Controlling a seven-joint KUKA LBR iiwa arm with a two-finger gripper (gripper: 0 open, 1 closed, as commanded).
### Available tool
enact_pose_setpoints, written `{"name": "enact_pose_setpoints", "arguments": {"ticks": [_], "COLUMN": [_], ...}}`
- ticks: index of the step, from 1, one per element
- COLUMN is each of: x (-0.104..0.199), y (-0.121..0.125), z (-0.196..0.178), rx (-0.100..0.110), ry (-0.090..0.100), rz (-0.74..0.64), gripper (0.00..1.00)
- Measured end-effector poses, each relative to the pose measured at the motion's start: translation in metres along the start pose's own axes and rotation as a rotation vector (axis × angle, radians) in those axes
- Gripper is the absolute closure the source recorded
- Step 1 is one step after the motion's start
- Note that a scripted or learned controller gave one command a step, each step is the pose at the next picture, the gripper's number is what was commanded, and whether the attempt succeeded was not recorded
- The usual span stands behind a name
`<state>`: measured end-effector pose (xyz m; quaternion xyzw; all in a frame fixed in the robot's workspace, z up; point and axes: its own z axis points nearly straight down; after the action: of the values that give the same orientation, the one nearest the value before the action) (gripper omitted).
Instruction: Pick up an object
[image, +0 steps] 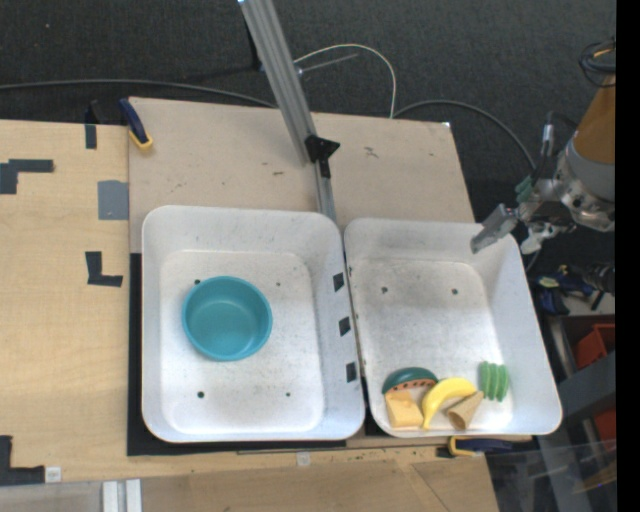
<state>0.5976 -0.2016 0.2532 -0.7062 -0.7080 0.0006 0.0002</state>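
Observation:
A teal bowl (227, 318) sits in the left bin (160, 240). In the near corner of the right bin (420, 250) lie a yellow banana (447, 393), a green ridged piece (493, 380), a tan wedge (402, 409), a tan cone (466, 408) and a dark teal rounded piece (409, 378), all crowded together. My gripper (512, 232) hangs over the far right rim of the right bin, well away from the cluster. It is open, with nothing between its fingers (490, 231).
A grey metal pole (290, 85) slants down to the gap between the bins at the back. Cables (400, 100) run over the dark floor behind the bench. A blue-and-yellow clamp (135, 124) grips the board's far left corner.

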Motion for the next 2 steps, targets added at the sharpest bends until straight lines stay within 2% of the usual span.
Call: {"name": "enact_pose_setpoints", "arguments": {"ticks": [1, 2], "x": [0.000, 0.006], "y": [0.000, -0.008], "z": [0.000, 0.048], "rx": [0.000, 0.005], "ry": [0.000, 0.001], "rz": [0.000, 0.000], "gripper": [0.00, 0.00]}}
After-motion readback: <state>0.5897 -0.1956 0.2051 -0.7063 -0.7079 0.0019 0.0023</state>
